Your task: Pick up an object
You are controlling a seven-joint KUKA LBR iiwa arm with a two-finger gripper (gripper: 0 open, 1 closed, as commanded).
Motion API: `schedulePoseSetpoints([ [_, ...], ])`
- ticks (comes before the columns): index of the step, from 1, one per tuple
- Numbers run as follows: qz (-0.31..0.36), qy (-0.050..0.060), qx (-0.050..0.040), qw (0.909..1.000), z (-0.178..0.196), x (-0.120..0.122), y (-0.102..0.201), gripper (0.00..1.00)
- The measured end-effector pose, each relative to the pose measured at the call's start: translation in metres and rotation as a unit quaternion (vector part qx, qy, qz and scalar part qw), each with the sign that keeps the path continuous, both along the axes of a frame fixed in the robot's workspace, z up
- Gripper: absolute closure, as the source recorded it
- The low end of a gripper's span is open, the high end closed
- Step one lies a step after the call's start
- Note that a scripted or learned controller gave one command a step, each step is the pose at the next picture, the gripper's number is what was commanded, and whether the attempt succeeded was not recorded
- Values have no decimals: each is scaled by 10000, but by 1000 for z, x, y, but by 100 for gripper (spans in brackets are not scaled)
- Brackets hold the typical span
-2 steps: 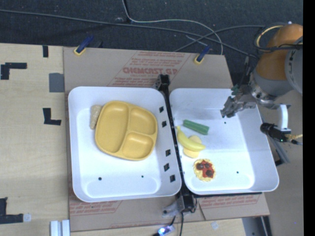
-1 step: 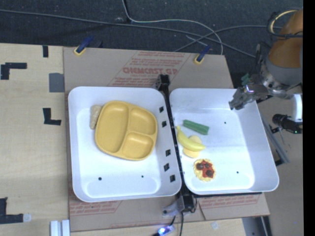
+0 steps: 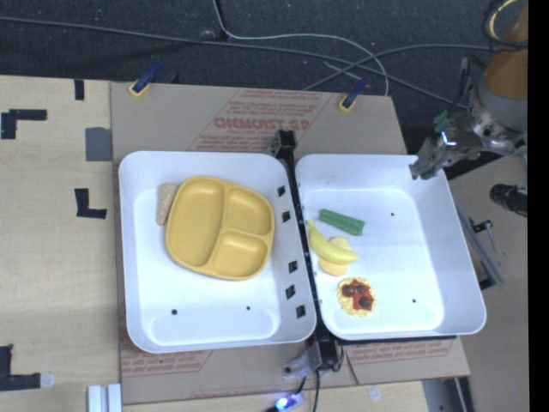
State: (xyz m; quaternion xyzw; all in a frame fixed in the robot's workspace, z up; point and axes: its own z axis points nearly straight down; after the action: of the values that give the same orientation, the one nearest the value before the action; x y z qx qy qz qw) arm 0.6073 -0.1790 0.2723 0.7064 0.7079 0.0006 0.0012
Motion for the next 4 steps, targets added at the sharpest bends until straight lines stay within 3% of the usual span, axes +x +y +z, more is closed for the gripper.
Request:
schedulePoseSetpoints([
  [2, 11, 23, 5, 10000, -3, -10, 115, 100],
  [4, 16, 25, 5, 10000, -16, -26, 207, 100],
])
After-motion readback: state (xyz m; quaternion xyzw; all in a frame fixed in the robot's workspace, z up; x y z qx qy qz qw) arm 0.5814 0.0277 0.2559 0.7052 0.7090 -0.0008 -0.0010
